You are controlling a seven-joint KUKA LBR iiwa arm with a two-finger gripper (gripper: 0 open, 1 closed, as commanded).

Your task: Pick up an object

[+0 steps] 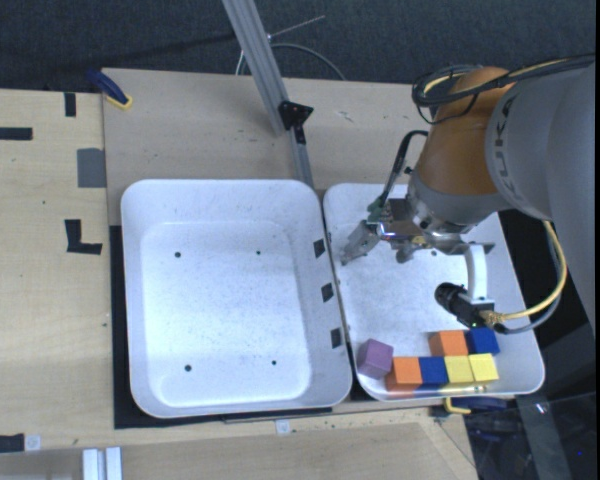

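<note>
Several small blocks lie along the near edge of the right bin (pixel 395 303): a purple cube (pixel 377 356), then a row of orange (pixel 407 370), blue (pixel 433 370) and yellow (pixel 470 369) blocks, with an orange (pixel 447 344) and a blue block (pixel 483 341) just behind. My gripper (pixel 380 251) hangs over the far left part of this bin, well behind the blocks. Its fingers are spread apart and nothing sits between them. One finger (pixel 353 248) reaches toward the wall between the bins.
The left bin (pixel 220 298) lies beside the right one. A slanted metal pole (pixel 258 53) ends at a black clamp (pixel 295 116) behind the bins. A yellow cable (pixel 540 303) and a black fitting (pixel 458 303) hang off the arm above the right bin.
</note>
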